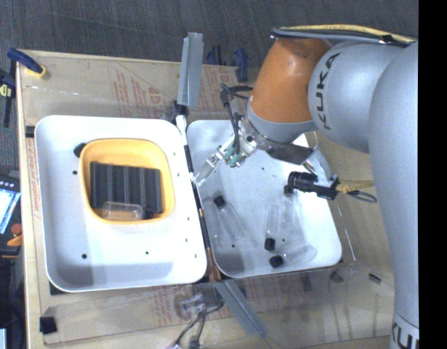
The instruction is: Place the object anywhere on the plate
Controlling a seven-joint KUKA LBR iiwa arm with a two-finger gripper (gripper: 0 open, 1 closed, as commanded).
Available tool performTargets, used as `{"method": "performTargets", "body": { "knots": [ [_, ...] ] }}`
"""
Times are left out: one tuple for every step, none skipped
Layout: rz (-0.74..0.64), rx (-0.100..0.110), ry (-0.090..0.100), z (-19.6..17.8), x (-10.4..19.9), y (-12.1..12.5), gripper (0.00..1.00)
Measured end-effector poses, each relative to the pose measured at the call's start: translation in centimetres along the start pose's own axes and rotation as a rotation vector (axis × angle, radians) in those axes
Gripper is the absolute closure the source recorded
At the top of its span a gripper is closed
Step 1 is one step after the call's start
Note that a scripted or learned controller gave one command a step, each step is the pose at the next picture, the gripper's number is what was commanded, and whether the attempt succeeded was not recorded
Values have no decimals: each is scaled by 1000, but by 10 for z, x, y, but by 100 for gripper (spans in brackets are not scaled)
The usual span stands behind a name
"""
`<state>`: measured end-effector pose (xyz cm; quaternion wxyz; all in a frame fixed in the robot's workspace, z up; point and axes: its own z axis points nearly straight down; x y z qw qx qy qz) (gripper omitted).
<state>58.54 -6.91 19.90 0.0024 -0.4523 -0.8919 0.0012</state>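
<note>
A yellow-rimmed plate (126, 147) with a dark ribbed centre lies in the left bin (63, 253). A small clear object (123, 211) rests on the plate's near edge. Several clear tubes with black caps lie in the right bin (321, 227): one (230, 222) at the left, one (275, 224) in the middle, one (292, 254) near the front. My gripper (211, 167) hangs over the right bin's left side, close to the wall between the bins, pointing down and to the left. It is above and apart from the tubes.
The orange band and grey arm (332, 86) cover the right bin's far right part. A black fitting with a cable (310, 185) sticks out over the right bin. Clamps and metal brackets (190, 64) stand along the bench's far edge.
</note>
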Motion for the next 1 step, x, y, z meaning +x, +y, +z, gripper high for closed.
{"method": "performTargets", "body": {
  "knots": [
    [-33,0,-2,1,94,65,0]
  ]
}}
